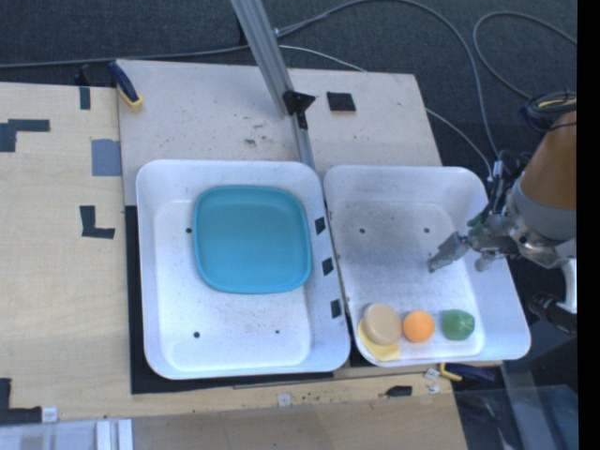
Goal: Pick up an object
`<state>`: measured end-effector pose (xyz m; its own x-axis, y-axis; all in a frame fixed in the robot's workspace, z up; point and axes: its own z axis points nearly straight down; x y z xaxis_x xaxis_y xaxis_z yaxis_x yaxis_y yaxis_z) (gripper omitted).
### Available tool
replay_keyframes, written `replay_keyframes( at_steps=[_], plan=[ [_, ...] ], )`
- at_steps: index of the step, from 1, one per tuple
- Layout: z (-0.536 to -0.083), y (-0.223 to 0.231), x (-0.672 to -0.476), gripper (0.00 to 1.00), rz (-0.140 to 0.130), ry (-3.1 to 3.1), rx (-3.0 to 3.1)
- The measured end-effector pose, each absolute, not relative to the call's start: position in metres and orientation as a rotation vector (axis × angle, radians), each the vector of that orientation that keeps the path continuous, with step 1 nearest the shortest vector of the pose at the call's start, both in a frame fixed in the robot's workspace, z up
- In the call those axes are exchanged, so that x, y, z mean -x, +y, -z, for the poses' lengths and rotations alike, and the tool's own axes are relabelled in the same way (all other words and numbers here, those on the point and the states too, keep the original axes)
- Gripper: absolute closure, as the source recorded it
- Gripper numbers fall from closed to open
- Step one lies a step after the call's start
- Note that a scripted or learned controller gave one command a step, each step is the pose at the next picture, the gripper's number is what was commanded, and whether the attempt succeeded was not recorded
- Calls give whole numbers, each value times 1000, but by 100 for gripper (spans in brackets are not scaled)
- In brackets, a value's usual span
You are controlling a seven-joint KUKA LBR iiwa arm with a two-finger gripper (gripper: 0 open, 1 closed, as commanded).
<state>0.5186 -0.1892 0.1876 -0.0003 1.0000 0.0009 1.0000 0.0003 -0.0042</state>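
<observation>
The left bin [169, 345] holds a teal plate [251, 238]; in the right bin [394, 190], a beige puck [381, 323], orange ball [418, 326] and green ball [457, 324] crowd the near wall, so fingers may jam there; the pincer [461, 253] hangs open, empty, above roomy bare floor

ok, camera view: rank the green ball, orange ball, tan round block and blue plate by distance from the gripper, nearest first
1. Small green ball, right bin's front edge, just below the gripper.
2. Small orange ball, beside it on its left.
3. Tan round block, further left, front corner.
4. Blue square plastic plate, left bin.
</observation>
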Motion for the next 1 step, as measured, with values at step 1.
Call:
replay_keyframes(
  at_steps=[1],
  plan=[
    [-144, -193, -520, 0, -4, -2219, 2219]
  ],
)
